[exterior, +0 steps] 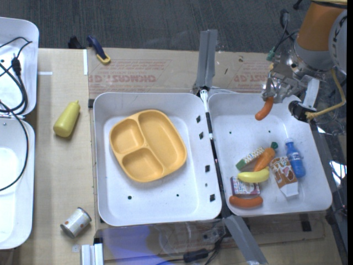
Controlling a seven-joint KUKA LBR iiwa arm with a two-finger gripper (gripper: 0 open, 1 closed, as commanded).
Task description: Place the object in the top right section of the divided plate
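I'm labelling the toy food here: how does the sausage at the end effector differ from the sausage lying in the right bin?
The sausage at the end effector hangs tilted above the right bin, its upper end at the end effector; the sausage in the bin lies flat near the front edge. The hanging one looks more orange, the lying one redder. Both are small rounded toy sausages.

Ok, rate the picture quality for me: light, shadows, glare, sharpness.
Camera view: even, soft overhead light; the yellow divided plate and the white bins read clearly, with faint shadows. Mild glare on the white surfaces at the left edge. The tool with a hot dog hanging from it looks slightly soft; packaging print in the right bin is too small to read.
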